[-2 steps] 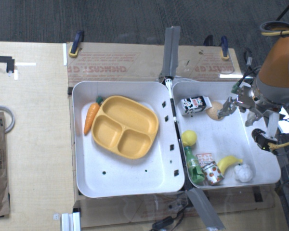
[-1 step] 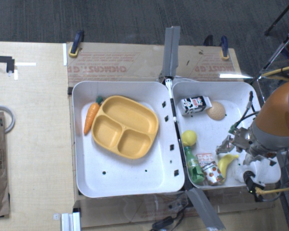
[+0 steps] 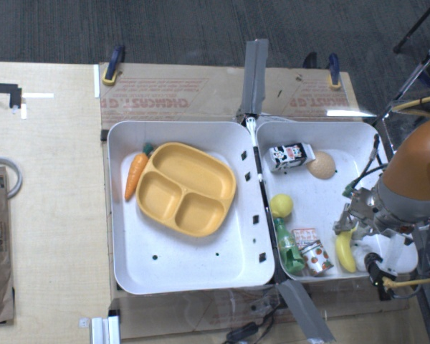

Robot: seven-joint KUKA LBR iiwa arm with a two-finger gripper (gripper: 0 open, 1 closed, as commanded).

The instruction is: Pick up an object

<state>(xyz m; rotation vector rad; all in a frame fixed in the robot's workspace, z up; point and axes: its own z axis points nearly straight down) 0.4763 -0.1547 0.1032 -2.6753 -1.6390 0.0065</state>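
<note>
The right bin (image 3: pixel 322 129) holds several objects. A yellow banana (image 3: pixel 345 254) lies near its right front corner. My gripper (image 3: pixel 352 219) hangs low over the bin's right side, just behind the banana's far end. Left of the banana lie a small red-and-white pack (image 3: pixel 312 249) and a green bottle (image 3: pixel 286 245). A yellow lemon (image 3: pixel 282 206) sits by the bin's left wall. At the back are a black-and-white milk carton (image 3: pixel 289 156) and a tan egg-shaped ball (image 3: pixel 321 165). I see nothing held.
The left bin (image 3: pixel 132 264) holds a yellow divided plate (image 3: pixel 185 188) and an orange carrot (image 3: pixel 135 175) beside it. The arm's orange band (image 3: pixel 419 165) and cables crowd the right bin's right edge. A grey divider post (image 3: pixel 255 77) stands behind the bins.
</note>
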